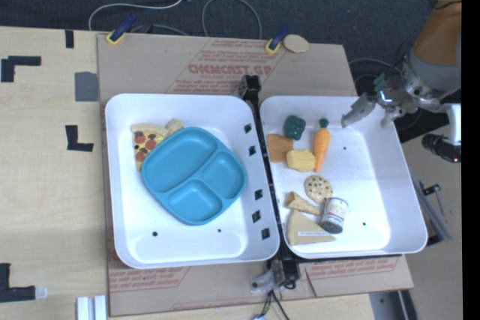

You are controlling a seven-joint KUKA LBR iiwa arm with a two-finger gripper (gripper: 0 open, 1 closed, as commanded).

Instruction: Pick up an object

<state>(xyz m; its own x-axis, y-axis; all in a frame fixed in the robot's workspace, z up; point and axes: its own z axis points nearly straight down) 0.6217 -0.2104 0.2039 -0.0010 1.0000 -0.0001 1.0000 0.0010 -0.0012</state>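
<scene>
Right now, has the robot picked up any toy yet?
Not yet. Nothing looks done: the carrot, cookie and can all lie in the right bin. The gripper hangs by that bin's upper right edge with nothing in it. Grabbing is left.

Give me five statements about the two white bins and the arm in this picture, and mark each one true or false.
1. The blue divided plastic plate lies in the left white bin. True.
2. The orange toy carrot lies in the left bin. False: it lies in the right white bin.
3. The round spotted cookie lies in the same bin as the small silver can. True.
4. The gripper holds the carrot. False: the gripper is up at the right bin's far right corner, and the carrot lies apart from it on the bin floor.
5. The pizza slice toy is partly tucked under the blue plate's edge. True.
</scene>
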